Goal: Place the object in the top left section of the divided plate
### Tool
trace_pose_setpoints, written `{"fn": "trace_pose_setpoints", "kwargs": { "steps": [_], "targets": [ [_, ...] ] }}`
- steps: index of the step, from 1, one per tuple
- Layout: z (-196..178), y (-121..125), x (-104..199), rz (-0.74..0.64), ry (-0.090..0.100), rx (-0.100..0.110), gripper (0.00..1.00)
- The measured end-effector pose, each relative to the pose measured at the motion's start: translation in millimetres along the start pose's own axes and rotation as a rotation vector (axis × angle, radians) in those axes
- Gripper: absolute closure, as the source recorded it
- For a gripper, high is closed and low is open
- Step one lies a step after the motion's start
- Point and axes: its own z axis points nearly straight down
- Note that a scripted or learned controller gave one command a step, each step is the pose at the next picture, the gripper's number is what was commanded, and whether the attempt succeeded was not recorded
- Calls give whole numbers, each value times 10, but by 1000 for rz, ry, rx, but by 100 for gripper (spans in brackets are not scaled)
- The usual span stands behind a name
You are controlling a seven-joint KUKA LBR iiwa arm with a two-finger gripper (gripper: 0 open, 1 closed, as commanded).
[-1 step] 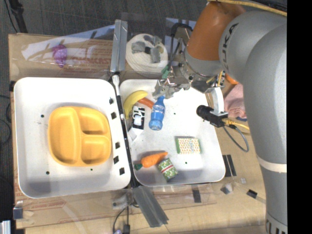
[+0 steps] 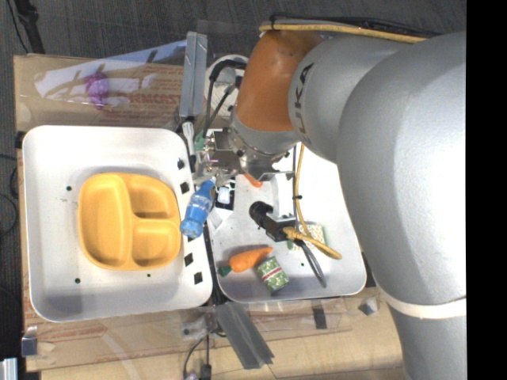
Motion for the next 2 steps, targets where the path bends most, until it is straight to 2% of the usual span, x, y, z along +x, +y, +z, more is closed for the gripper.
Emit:
{"fn": "trace_pose_setpoints", "kwargs": {
  "steps": [1, 2],
  "targets": [
    [-2, 1, -5, 1, 0, 0, 0],
    [-2, 1, -5, 1, 0, 0, 0]
  ]
}}
